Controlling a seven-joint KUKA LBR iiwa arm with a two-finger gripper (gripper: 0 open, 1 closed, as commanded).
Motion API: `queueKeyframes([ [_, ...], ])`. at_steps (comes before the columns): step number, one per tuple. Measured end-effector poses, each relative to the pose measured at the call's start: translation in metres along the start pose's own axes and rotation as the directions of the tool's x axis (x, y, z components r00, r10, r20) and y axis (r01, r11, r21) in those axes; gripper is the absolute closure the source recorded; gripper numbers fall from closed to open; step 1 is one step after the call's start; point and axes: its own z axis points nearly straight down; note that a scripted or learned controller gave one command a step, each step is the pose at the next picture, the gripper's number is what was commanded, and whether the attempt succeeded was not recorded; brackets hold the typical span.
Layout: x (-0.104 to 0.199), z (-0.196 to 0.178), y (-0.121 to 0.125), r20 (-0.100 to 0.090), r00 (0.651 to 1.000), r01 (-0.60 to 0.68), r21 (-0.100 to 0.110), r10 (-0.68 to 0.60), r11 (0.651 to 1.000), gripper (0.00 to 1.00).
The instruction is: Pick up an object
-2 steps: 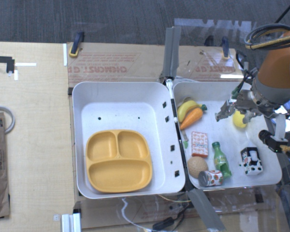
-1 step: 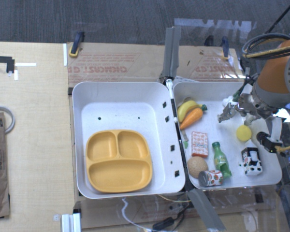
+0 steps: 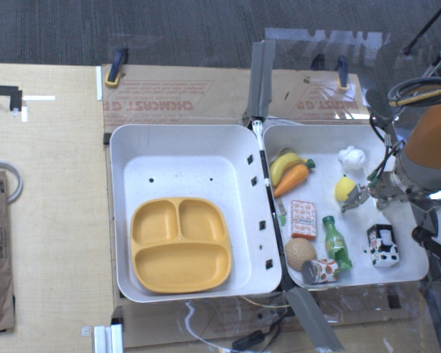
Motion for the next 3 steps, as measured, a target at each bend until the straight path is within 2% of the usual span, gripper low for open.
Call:
queueKeyframes([
  [1,0.009,0.001,0.060,0.006,0.996,0.087,0.000,-0.087,0.996,0.00],
  [2,0.009,-0.009,0.060,0.007,0.996,0.086,-0.001,-0.086,0.996,1.00],
  [3,0.030,-0.134,-0.016,0.006,0.999,-0.033,0.002,0.033,0.999,1.00],
])
